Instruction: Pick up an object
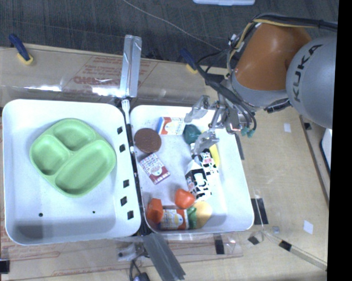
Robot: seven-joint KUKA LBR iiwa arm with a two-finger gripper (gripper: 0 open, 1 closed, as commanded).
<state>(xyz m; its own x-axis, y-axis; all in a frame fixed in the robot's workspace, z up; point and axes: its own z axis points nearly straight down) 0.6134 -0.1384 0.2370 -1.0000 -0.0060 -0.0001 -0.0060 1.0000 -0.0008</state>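
My gripper [201, 127] hangs over the far side of the right bin [239, 186], its fingers open with nothing held between them. A small teal object [191, 133] lies just left of the lower finger. A cow-patterned bottle [201, 175] and a yellow item [214, 157] lie just below the gripper. Further left are a brown round disc [147, 140], a red-and-white carton [171, 126] and a small red box [154, 167]. At the bin's near side sit a red pepper [184, 198], an orange-capped bottle [163, 215] and a yellow lemon [202, 211].
The left bin [21, 217] holds a green divided plate [73, 156]. A metal divider strip [131, 65] stands between the bins at the back. The arm's orange band [267, 53] looms over the right bin's far right corner.
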